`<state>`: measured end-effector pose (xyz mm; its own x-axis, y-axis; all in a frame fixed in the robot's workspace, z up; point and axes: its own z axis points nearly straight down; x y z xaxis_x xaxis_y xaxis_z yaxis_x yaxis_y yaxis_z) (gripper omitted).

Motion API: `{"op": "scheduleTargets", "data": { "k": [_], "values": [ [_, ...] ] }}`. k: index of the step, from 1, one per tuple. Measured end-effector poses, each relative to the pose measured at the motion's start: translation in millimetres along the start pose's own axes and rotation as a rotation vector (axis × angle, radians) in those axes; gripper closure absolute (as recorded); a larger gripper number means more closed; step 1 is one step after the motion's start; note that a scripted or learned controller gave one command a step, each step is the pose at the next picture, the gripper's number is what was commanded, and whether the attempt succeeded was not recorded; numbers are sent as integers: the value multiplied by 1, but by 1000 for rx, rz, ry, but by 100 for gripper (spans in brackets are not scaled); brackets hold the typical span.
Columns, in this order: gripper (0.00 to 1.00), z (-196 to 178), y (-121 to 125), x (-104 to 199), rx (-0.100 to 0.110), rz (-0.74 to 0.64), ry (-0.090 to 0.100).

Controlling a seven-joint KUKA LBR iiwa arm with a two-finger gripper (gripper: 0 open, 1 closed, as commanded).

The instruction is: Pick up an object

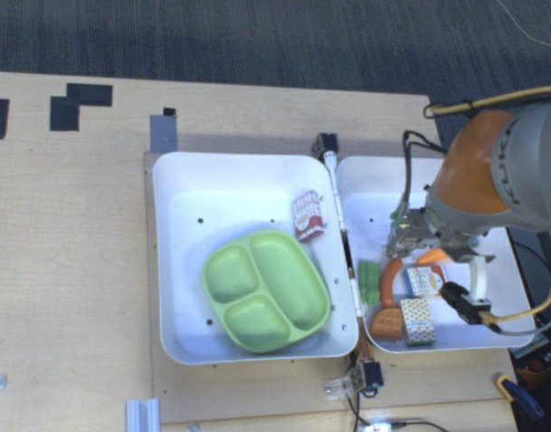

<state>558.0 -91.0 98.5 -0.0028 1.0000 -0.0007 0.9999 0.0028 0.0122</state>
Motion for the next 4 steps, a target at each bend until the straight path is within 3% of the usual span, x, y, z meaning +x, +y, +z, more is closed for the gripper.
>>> {"op": "scheduleTargets", "data": {
  "k": [1,2,3,4],
  "values": [
    [100,-87,100,49,5,-4,2],
    [0,-86,99,48,9,-4,1],
    [0,-42,48,6,12,1,0],
    [0,11,-37,-15,5,2,-1]
  ]
}}
